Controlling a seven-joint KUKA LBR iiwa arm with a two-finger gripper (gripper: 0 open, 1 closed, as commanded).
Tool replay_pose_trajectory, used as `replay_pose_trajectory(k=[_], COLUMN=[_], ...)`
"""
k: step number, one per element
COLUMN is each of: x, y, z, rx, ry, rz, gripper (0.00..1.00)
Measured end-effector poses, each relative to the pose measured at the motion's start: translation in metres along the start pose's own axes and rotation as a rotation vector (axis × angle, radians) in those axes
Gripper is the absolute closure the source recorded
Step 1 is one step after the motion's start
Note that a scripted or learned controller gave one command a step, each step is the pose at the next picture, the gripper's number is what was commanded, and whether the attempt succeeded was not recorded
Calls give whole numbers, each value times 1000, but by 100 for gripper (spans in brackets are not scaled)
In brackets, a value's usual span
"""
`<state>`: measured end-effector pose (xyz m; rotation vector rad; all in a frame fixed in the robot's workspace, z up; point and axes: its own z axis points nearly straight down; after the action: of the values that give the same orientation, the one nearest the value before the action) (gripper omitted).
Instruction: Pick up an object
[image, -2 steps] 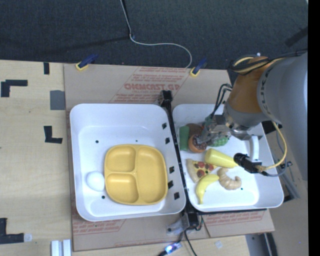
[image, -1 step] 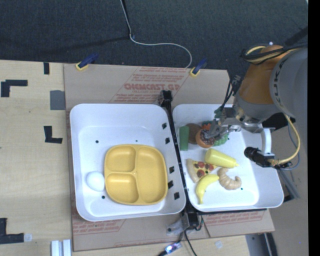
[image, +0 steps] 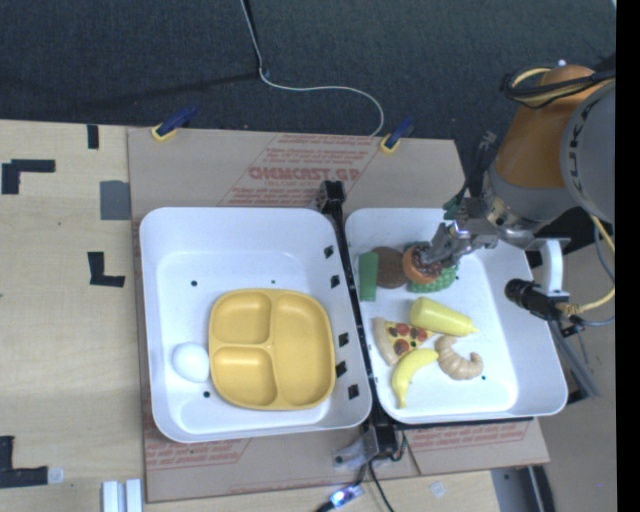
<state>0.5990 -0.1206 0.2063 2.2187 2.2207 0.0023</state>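
Observation:
My gripper (image: 436, 258) reaches down into the far part of the right bin (image: 520, 395), right over a round orange and green toy (image: 424, 268). Beside that toy lie a brown piece (image: 390, 270) and a green block (image: 368, 276). Nearer the front of the same bin are a yellow pepper (image: 441, 317), a pizza slice (image: 399, 337), a banana (image: 410, 370) and a croissant (image: 461, 362). The fingers are too small and dark against the toy to read.
The left bin (image: 165, 245) holds a yellow divided plate (image: 271, 348) and a white egg (image: 189, 361). A black divider (image: 345, 290) runs between the bins. The arm's orange band (image: 535, 140) and cables sit at the upper right.

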Motion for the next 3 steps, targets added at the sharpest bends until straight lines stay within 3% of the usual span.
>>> replay_pose_trajectory(k=[1, 2, 3], x=[0, 45, 57], y=[0, -17, -12], z=[-19, -9, -27], rx=[2, 6, 3], ry=[1, 1, 1], rz=[0, -3, -2], gripper=[100, 100, 100])
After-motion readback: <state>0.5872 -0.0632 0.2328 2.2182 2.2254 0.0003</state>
